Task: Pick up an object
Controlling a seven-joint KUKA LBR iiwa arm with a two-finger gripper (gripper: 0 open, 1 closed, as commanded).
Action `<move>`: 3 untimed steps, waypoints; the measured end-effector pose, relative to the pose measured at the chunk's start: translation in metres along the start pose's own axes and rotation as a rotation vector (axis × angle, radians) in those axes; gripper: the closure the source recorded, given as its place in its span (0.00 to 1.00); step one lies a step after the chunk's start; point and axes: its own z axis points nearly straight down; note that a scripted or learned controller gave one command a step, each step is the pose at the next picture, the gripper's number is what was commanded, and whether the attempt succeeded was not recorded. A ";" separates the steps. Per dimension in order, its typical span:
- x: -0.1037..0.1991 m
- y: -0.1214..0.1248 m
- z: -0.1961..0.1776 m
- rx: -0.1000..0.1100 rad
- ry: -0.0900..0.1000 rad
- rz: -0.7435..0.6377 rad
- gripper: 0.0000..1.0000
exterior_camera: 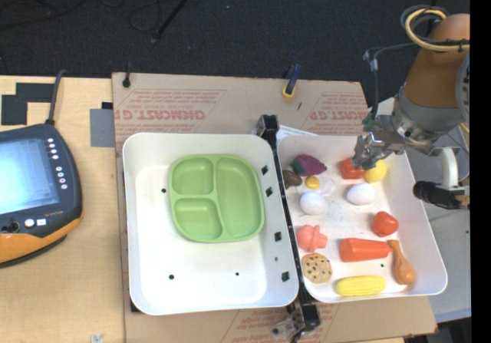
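The claw (367, 156) was lowered over a red toy (350, 169); its state could not be told. The toy was judged light, rigid, slippery.

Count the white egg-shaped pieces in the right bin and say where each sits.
2. One white egg lies toward the bin's left side; the other lies right of it, just below the gripper, which may hide more.
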 end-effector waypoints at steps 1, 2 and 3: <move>0.000 0.000 -0.005 0.003 0.002 -0.001 1.00; 0.060 -0.014 -0.004 0.007 0.003 -0.009 1.00; 0.104 -0.028 -0.006 0.007 0.002 -0.008 1.00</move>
